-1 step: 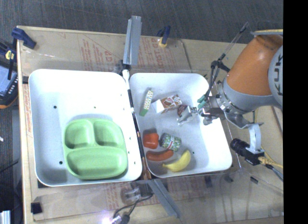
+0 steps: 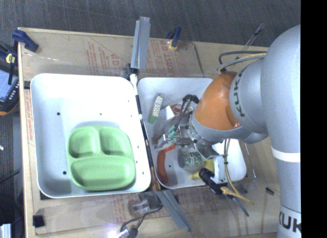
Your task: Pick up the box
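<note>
Two white bins (image 2: 46,129), one green tray (image 2: 100,158); whether the claw (image 2: 176,137) is open, I cannot tell.

Divided tray (image 2: 101,158) in left bin (image 2: 46,91); arm (image 2: 240,106) over cluttered right bin (image 2: 153,86).

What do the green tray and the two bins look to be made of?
Green tray: likely moulded plastic, matte, with rounded compartments and an even colour. Left bin and right bin: probably thin formed plastic, smooth white with soft rounded rims; I can't be sure.
</note>
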Controlling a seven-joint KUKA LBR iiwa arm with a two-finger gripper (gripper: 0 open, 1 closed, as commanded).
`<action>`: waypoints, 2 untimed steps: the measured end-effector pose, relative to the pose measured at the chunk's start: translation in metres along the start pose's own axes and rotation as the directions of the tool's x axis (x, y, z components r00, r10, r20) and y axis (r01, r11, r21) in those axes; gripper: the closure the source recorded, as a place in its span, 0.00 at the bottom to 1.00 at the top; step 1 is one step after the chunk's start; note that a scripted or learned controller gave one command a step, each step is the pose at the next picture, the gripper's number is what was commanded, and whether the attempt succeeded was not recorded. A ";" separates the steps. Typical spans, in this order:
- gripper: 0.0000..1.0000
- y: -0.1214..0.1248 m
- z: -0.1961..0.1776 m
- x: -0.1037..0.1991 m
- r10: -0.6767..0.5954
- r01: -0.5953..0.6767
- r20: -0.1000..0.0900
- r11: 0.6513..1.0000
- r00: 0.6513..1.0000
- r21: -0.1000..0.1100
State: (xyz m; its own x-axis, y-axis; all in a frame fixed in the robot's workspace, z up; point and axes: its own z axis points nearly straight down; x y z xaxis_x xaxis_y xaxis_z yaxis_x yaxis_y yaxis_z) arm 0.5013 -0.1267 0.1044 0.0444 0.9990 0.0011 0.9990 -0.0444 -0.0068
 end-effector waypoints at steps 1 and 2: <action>0.00 0.055 0.013 -0.021 -0.107 0.107 0.000 0.994 0.994 -0.004; 0.00 0.131 0.011 -0.024 -0.193 0.193 0.001 0.981 0.981 -0.006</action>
State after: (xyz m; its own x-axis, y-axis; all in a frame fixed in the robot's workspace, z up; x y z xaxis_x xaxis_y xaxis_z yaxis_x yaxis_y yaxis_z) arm 0.6308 -0.1567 0.0922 -0.1497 0.9887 0.0009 0.9887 0.1497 -0.0007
